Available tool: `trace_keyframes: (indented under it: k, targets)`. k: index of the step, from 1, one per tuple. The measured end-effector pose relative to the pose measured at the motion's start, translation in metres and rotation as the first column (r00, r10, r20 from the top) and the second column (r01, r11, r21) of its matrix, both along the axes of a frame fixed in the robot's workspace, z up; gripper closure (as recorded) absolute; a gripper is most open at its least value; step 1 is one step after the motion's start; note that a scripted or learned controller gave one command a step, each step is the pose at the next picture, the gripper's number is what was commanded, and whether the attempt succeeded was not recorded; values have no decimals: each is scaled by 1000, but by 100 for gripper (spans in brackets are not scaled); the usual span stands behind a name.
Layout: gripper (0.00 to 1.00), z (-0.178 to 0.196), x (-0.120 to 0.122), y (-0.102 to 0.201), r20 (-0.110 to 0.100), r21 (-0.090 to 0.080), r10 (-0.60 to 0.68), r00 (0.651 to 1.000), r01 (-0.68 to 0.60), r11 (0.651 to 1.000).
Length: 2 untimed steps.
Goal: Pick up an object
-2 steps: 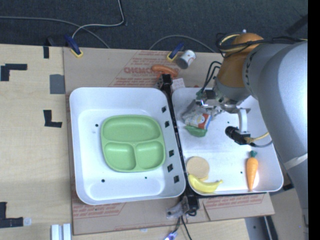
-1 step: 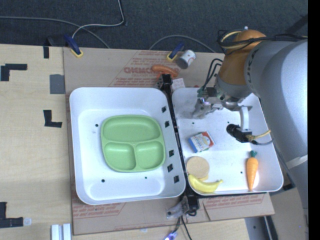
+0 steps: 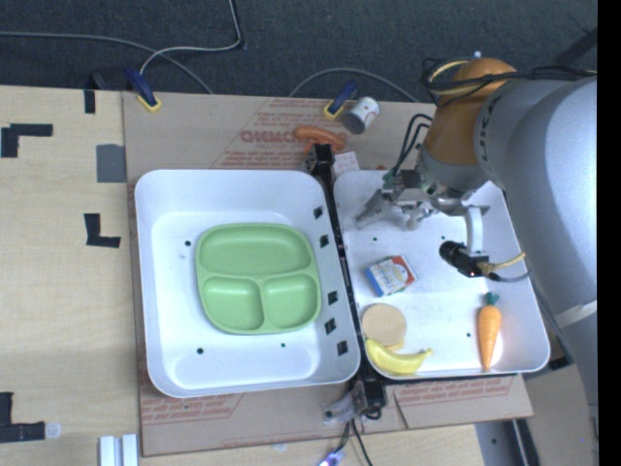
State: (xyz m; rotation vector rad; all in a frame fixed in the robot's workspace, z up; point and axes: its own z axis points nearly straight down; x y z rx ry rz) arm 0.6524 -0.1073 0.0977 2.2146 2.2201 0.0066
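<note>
Nothing picked yet. Claw (image 3: 388, 205) sits low at the right bin's (image 3: 519, 352) far end, seemingly spread, gripping nothing. Carton (image 3: 390, 276), cookie (image 3: 384, 323), banana (image 3: 395, 359), carrot (image 3: 489, 331) lie untouched nearer the front.

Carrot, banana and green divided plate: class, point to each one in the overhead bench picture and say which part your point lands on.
carrot (image 3: 489, 336), camera view, middle of its orange body.
banana (image 3: 394, 359), camera view, middle of its yellow curve.
green divided plate (image 3: 254, 253), camera view, floor of its large upper compartment.
</note>
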Motion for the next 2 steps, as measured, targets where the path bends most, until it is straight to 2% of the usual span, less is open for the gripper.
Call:
trace_keyframes:
  k: [2]
  targets:
    - [0,-11,-75,13,-2,-1,-2,1000,2,1000]
